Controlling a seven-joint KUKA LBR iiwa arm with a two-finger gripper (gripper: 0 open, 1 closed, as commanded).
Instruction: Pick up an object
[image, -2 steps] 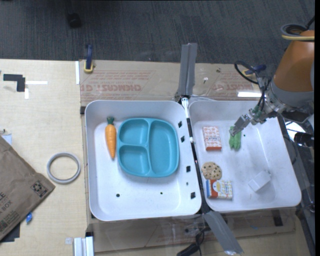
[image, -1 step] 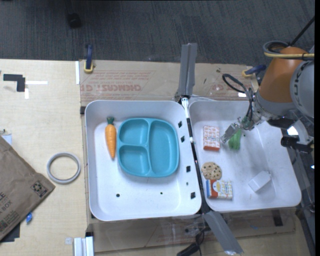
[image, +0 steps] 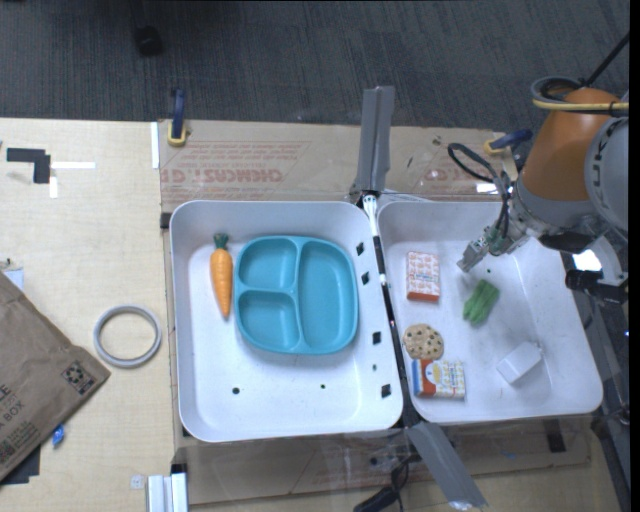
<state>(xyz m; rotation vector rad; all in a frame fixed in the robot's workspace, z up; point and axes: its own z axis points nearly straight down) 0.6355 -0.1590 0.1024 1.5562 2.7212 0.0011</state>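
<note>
In the right bin (image: 545, 290) lie a green pepper-like toy (image: 481, 302), a red and white snack box (image: 423, 277), a chocolate-chip cookie (image: 424, 342), a small colourful carton (image: 440, 379) and a white block (image: 519, 362). My gripper (image: 478, 254) hangs over the upper middle of this bin, just above and slightly left of the green toy. Nothing is visibly held in it. The grey arm with its orange band (image: 565, 150) reaches in from the upper right.
The left bin (image: 280, 400) holds a blue divided plate (image: 299, 295) and an orange carrot (image: 221, 277) beside it. A tape ring (image: 127, 334) and a cardboard box (image: 30, 390) lie on the bench at the left. A clamp bar (image: 375, 140) stands between the bins.
</note>
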